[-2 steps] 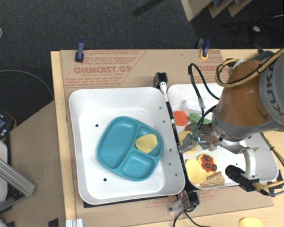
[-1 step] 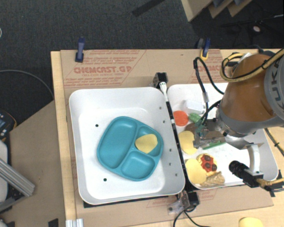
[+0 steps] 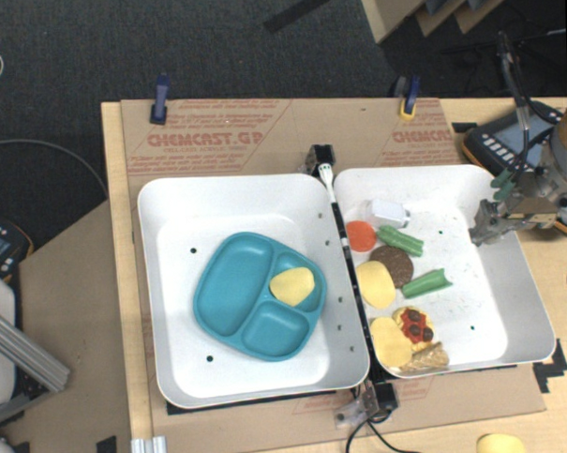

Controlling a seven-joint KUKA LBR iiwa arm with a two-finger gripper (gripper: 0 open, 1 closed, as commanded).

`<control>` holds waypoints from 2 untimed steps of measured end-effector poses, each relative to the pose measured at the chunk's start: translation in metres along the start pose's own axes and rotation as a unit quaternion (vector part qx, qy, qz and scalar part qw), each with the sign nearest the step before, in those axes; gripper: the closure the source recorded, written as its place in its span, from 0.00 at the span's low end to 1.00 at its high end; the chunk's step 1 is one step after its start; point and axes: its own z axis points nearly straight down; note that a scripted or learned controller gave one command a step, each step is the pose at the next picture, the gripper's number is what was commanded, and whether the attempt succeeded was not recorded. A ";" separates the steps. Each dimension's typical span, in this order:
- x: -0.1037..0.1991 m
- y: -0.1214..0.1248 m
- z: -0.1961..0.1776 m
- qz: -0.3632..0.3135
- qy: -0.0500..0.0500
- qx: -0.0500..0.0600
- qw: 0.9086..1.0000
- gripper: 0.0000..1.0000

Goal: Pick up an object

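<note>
Resting on the surface [image 3: 126, 275], two white bins sit side by side; the left bin [image 3: 170, 216] holds a teal divided plate [image 3: 240, 298] with a yellow piece [image 3: 292, 285] in one compartment. The right bin [image 3: 494, 324] carries toy food clustered along its left wall: brown patty [image 3: 395, 261], green beans [image 3: 425, 282], red tomato [image 3: 361, 234]. The gripper [image 3: 494, 219] hovers at the bin's right edge, well apart; whether it grips anything I cannot tell. The bean looks light, stiff and slippery, best pinched across its middle.
</note>
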 end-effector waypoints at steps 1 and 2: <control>0.109 0.042 0.031 -0.009 0.004 0.008 1.000 1.00; 0.191 -0.003 -0.019 -0.008 0.005 0.006 1.000 1.00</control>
